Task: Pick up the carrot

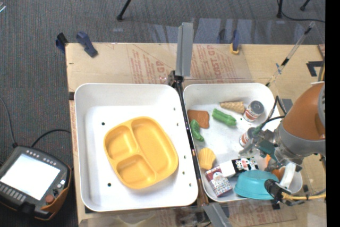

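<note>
Two white bins sit side by side on the bench. The left bin (90, 114) carries a yellow divided plate (140, 151) at its middle. The grey and orange arm (303, 122) leans over the right edge of the right bin (212, 91). Its gripper (264, 150) hangs low by that edge, and I cannot tell how wide it stands. A teal bowl (253, 185) lies in the near right corner. An orange bit, seemingly the carrot (277, 171), shows just beside the bowl, partly hidden under the gripper.
</note>
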Robot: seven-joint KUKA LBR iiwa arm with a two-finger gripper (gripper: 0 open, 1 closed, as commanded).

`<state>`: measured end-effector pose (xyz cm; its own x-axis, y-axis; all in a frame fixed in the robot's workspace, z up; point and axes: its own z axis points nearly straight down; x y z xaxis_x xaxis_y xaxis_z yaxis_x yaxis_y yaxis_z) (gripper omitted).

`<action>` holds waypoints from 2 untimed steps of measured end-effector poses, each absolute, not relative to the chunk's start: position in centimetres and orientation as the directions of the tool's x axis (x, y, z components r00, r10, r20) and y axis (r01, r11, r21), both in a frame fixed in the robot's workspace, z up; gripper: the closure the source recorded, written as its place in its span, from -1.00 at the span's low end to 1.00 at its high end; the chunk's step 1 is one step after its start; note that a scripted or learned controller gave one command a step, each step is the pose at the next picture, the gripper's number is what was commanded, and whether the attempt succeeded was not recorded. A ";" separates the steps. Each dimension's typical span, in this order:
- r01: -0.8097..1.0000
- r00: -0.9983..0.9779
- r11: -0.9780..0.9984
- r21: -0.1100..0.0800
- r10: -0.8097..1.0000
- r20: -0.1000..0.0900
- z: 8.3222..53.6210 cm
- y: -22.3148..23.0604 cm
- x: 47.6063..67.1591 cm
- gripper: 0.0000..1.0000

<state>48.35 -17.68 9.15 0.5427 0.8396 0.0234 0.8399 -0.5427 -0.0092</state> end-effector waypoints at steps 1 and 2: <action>0.838 0.546 -0.546 -0.006 0.837 0.016 10.0 -18.0 48.3 1.00; 0.837 0.547 -0.547 -0.001 0.837 0.001 15.8 -19.7 48.5 1.00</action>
